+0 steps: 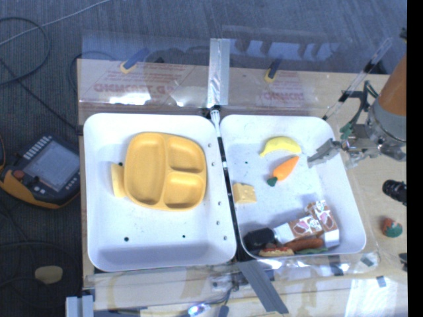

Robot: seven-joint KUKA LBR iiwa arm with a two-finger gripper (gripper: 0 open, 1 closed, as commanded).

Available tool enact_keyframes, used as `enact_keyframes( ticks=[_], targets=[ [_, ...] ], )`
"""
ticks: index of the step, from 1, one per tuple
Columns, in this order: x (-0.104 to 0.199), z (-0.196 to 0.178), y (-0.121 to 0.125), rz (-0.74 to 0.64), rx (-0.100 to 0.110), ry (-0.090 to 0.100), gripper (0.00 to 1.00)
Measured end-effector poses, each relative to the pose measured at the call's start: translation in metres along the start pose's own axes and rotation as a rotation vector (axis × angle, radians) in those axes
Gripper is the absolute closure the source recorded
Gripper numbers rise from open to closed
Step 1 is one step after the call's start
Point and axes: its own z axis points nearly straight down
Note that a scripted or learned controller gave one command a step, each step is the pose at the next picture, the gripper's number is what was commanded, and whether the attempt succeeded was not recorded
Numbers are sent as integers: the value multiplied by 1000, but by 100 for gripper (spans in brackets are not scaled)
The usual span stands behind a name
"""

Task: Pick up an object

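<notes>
So nothing's been picked up yet as far as I can see, every toy is lying loose in the right white plastic bin (344,183) and the whole grab is left to do. The grey two-finger gripper (322,153) is poking in over that bin's right rim, arm coming in low from the right with the orange band up above the wrist, tilted down toward the bin floor. Honestly the fingers are a blurry grey smear from this angle, so I cannot tell how far open they are, but there's nothing visibly between them. Closest candidates: the small orange plastic carrot (285,168) just to the gripper's left and a bit below, and the yellow toy banana (279,146) right beside it. The brown-and-white carton (316,220) sits further away toward the near corner. The yellow divided plate (164,170) is well off in the other bin.
</notes>
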Motion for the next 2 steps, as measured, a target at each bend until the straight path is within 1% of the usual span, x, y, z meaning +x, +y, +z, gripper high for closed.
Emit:
enact_keyframes(
  ticks=[1,2],
  targets=[
    [-10,-16,-17,-272,-2,-3,0],
    [25,150,65,-309,-4,-4,0]
  ],
)
